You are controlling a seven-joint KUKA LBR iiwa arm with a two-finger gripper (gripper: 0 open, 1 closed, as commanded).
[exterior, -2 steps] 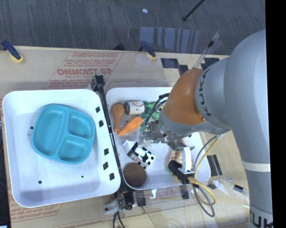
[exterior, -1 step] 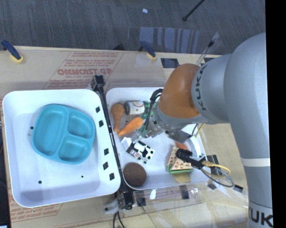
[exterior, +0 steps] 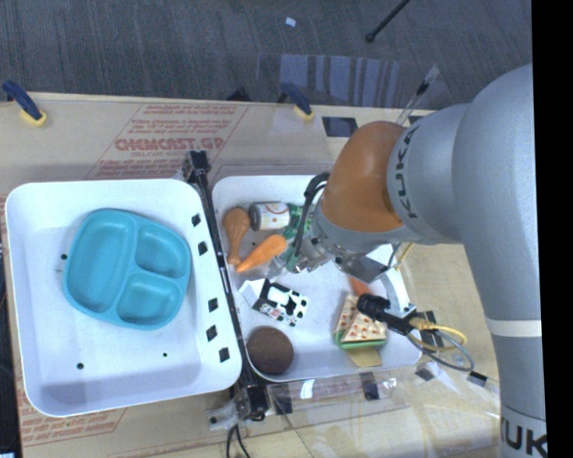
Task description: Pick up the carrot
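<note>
The big grey robot arm with the orange band (exterior: pixel 379 187) reached over the right white bin (exterior: pixel 315 186) and hid the back right part of it. The gripper (exterior: pixel 299 253) stuck out from under the arm, low over that bin. Most of it was hidden, so I could not tell if it was open or closed.

The long orange carrot (exterior: pixel 259 254) lay tilted in the right bin, near the left wall. Its higher end was just beside the gripper, but I could not tell if they touched. A small orange bit (exterior: pixel 358 286) peeked out from under the arm and was too hidden to make out.

A tan pear-shaped toy (exterior: pixel 236 225) lay close behind the carrot, next to the left wall. A small white can with a dark end (exterior: pixel 271 214) lay on its side near the back wall. A black-and-white spotted block (exterior: pixel 284 304) sat in front of the carrot. A round brown ball (exterior: pixel 270 352) was tucked into the front left corner. A tan toy sandwich wedge with a green edge (exterior: pixel 358 324) sat near the front right. Some bare white floor showed between the block and the sandwich.

The left white bin (exterior: pixel 48 373) held one light blue plastic plate with three parts (exterior: pixel 128 266), with bare floor all around it, most of it in front.

There were two bins, one plate, one carrot and one each of the other toys.
</note>
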